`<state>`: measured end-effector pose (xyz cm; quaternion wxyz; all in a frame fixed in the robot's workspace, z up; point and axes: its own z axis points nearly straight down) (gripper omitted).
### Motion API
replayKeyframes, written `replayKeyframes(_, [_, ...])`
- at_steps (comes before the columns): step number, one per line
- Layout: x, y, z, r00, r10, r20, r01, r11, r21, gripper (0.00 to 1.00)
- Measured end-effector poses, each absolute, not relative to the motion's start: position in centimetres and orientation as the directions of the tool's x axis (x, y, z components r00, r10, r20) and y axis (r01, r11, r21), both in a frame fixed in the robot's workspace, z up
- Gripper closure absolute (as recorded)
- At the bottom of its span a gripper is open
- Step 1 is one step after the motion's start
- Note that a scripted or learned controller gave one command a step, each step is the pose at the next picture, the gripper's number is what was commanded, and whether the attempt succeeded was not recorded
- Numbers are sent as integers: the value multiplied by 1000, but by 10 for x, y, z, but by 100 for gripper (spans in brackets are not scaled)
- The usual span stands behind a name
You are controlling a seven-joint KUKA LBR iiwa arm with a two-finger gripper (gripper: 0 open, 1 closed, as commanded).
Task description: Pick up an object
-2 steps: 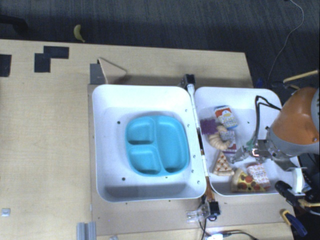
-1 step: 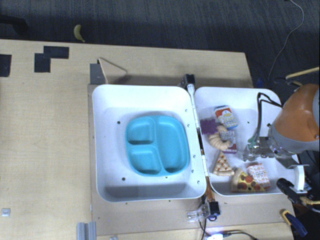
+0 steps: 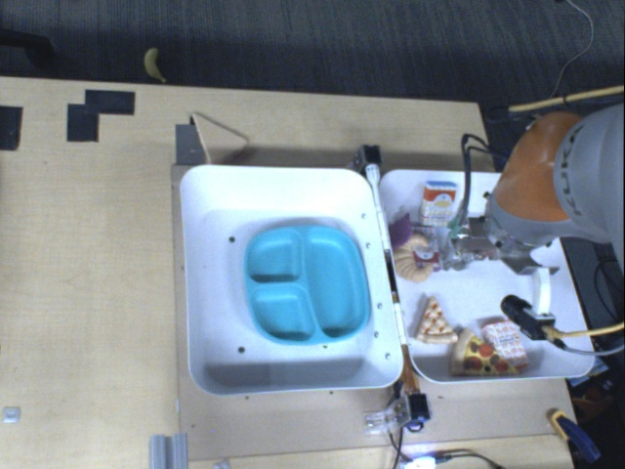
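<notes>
My gripper (image 3: 441,251) reaches in from the right and sits low in the right bin (image 3: 563,364), at its left middle. It is right beside a tan, shell-like toy (image 3: 414,261) and a purple item (image 3: 400,229); I cannot tell whether it touches either. Just behind it stands a small white and orange carton (image 3: 438,201). Toward the front of the bin lie a pizza slice toy (image 3: 433,321) and a pizza-printed pack (image 3: 479,357), with a red and white packet (image 3: 504,337) on it.
The left bin (image 3: 205,262) holds a blue divided tray (image 3: 307,281). A narrow ridge separates the two bins. The grey arm with its orange band (image 3: 535,179) covers the right bin's far right side.
</notes>
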<state>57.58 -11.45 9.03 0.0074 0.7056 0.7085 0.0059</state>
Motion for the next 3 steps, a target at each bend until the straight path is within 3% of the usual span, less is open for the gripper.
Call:
replayKeyframes(1, [573, -128, 89, -4, 1000, -1, 1000, 4, 12, 100])
replayKeyframes(2, [659, -138, 86, -6, 1000, 0, 1000, 6, 6, 100])
replayKeyframes(3, [670, -38, 187, -8, 1000, 1, 1000, 8, 7, 100])
